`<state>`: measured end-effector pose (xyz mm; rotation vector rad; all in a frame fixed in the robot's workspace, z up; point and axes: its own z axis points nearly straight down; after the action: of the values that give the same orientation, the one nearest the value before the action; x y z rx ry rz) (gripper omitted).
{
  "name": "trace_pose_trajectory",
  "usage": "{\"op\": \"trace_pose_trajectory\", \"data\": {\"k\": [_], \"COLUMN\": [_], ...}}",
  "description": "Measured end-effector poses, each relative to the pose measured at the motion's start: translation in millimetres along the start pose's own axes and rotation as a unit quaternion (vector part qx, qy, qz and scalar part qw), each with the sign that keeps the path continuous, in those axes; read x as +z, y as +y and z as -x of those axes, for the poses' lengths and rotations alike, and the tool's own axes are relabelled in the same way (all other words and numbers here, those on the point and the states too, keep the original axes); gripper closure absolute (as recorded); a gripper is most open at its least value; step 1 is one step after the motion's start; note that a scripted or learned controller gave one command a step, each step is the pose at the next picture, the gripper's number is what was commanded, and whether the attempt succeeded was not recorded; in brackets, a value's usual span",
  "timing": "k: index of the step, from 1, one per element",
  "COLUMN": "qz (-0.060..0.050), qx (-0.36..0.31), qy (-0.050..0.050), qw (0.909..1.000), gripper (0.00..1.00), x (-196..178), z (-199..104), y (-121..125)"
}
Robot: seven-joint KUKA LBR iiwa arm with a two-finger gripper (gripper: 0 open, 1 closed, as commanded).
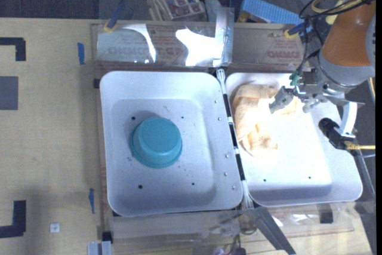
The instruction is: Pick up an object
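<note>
The light is bright and cool, and it gives strong white glare on the shiny panel point(158, 45) behind the bins. The right bin point(310, 182) looks washed out. The whole picture is slightly soft, with weak shadows.

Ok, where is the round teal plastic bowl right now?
The round teal plastic bowl sits upside down in the left white bin, left of its middle, far from the gripper over the right bin.
</note>
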<state>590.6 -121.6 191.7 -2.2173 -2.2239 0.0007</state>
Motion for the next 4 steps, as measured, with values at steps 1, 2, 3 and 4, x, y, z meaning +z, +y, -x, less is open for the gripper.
{"op": "trace_pose_trajectory", "data": {"k": [1,2,3,4], "qz": [0.005,0.001,0.003,0.002], "qx": [-0.15,-0.038,-0.04,-0.04], "qy": [-0.001,-0.002,-0.002,-0.003], "qw": [0.9886,0.9993,0.9992,0.9992], "gripper": [0.0,0.0,1.0,0.0], "x": [102,104,93,93], "z": [-3,-15,-16,-16], "y": [-4,77,78,78]}}
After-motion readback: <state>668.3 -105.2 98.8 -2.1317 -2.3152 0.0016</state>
